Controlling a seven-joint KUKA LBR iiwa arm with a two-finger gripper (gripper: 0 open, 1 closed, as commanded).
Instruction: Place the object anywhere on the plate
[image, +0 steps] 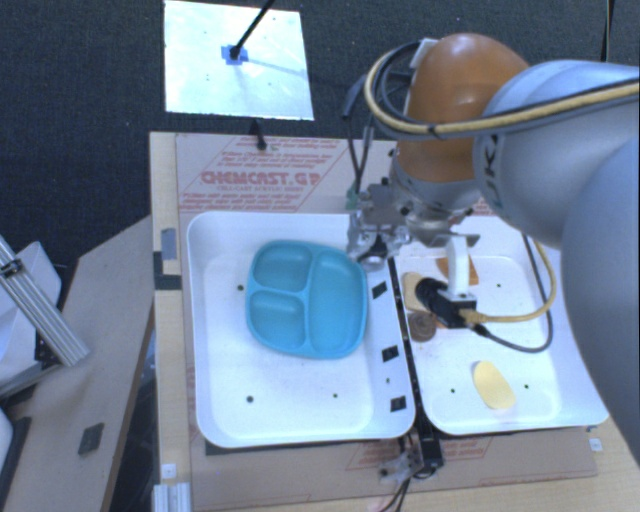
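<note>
The grey arm (570, 160) is reaching in from the right, its orange band (455, 90) sitting high over the far part of the right bin (545, 400). The gripper (372, 243) is hanging at the far end of the seam between the two bins, just over the far right edge of the blue plate (305, 300). It is showing as a dark cluster of metal from this angle, so whether it is released or clenched, or grasping anything, cannot be told.

The plate, split into three compartments, is lying flat in the left bin (225, 400), toward its far right part and close to the seam. Three small things are lying in the right bin, and which of them is the task's object is not certain:
- a pale yellow oval piece (493, 385) is resting toward the near side, well apart from the plate
- a small brown round piece (422, 326) is sitting just beside the seam, close to the plate's right edge but still across the bin walls
- an orange piece (467, 270) is lying farther back, partly hidden by the white and black hardware under the wrist

A yellow cable (510, 316) is looping from that hardware across the right bin. Black tabs (386, 352) are lining the seam between the bins. Both bins are resting on a brown sheet with red lettering (260, 178), and a shiny square panel (235, 60) is lying beyond it at the far side
</note>
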